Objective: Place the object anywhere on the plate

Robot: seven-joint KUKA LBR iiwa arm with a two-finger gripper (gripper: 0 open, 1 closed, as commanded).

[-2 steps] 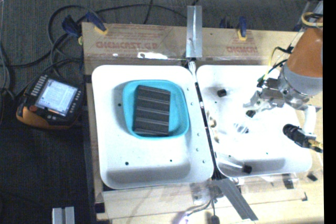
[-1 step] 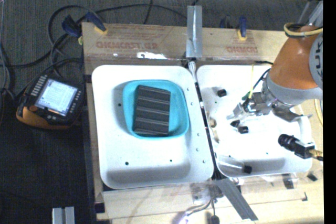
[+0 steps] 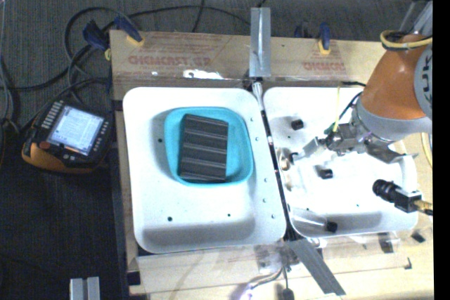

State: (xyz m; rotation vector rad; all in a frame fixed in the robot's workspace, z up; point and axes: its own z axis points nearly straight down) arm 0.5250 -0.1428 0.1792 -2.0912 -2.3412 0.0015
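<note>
A dark grey ridged block [image 3: 204, 146] lies flat on the turquoise plate [image 3: 241, 151] in the left bin [image 3: 197, 221]. It sits near the plate's middle, within the rim. My gripper [image 3: 316, 150] hangs over the right bin [image 3: 351, 211], near its left-centre and well apart from the block and the plate. The grey and orange arm [image 3: 397, 91] comes in from the right above it.
Small black bits [image 3: 297, 124] [image 3: 325, 172] [image 3: 330, 225] lie scattered in the right bin. A black fitting [image 3: 390, 191] sticks out below the wrist. A metal post [image 3: 260, 46] stands at the back between the bins. A control pendant [image 3: 70, 130] lies on the floor at left.
</note>
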